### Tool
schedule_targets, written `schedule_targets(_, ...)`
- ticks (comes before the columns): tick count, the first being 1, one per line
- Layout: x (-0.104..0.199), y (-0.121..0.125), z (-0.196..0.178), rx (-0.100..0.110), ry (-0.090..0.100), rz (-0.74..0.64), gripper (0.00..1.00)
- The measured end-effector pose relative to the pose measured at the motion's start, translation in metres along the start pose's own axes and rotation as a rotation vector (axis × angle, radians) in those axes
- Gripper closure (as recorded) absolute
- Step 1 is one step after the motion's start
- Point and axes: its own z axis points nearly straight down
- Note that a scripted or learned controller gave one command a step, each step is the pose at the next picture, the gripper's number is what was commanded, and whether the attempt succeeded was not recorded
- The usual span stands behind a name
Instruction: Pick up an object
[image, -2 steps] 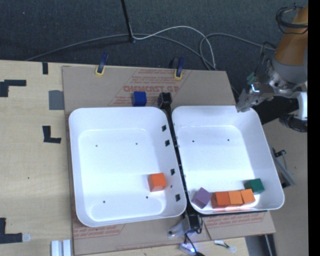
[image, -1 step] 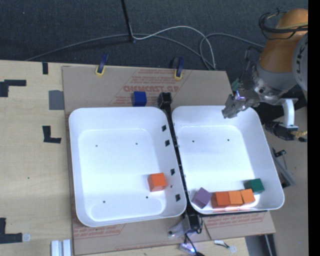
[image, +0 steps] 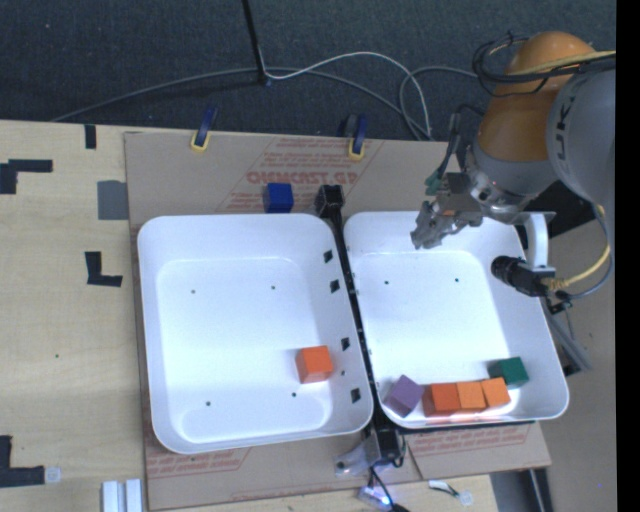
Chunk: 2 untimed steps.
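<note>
Nearest to where I stand, along the near wall of the right bin (image: 520, 300), a little row of blocks sits packed together: a purple block (image: 403, 394) at the left end, turned so one corner points toward me, then two orange blocks (image: 441, 399) (image: 469, 396) and a paler orange one (image: 495, 392) touching side by side, with a green block (image: 510, 371) just behind the right end. Over in the left bin (image: 160, 250), one orange cube (image: 314, 363) stands alone toward the near right part of the floor, well apart from everything else.

As for progress, I'd say nothing is picked up yet. The hand (image: 432, 232) hangs at the far edge of the right bin, well apart from the row of blocks, and I see no block at its tips. From this angle the tips blur into one dark shape, so I cannot tell whether they are apart or together. The whole job seems left to do: travel to a block, come down, close, lift.

On orientation, the blocks look close to cubic, so none has much of a long axis on its own. The row as a whole runs left to right along the near wall, climbing slightly away toward the right. The lone orange cube sits a touch rotated against its bin's walls. It looks the easier target, having free space on all sides, while the packed row leaves little room.
</note>
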Motion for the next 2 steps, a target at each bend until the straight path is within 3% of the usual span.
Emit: schedule_targets(2, 0.098, -0.029, -0.003, 0.000, 0.000, 0.000, 1.00)
